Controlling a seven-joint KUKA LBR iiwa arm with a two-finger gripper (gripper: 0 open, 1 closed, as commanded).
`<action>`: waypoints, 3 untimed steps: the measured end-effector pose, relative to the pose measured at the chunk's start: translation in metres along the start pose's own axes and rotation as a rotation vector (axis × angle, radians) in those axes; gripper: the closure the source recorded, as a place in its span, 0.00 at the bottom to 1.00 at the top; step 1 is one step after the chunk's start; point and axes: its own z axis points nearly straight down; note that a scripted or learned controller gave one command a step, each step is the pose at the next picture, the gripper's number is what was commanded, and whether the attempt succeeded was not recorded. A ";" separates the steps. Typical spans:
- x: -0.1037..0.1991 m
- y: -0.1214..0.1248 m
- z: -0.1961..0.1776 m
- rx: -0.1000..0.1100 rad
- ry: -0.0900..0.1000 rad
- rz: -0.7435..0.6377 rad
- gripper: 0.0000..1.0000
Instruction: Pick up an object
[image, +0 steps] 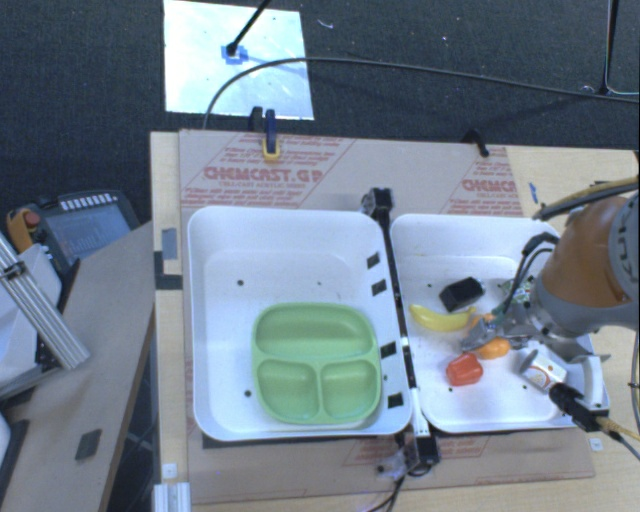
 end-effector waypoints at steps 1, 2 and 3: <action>0.000 0.001 -0.011 -0.003 -0.001 0.000 1.00; -0.005 0.012 -0.064 -0.008 -0.003 -0.002 1.00; -0.005 0.024 -0.122 -0.008 -0.003 -0.004 1.00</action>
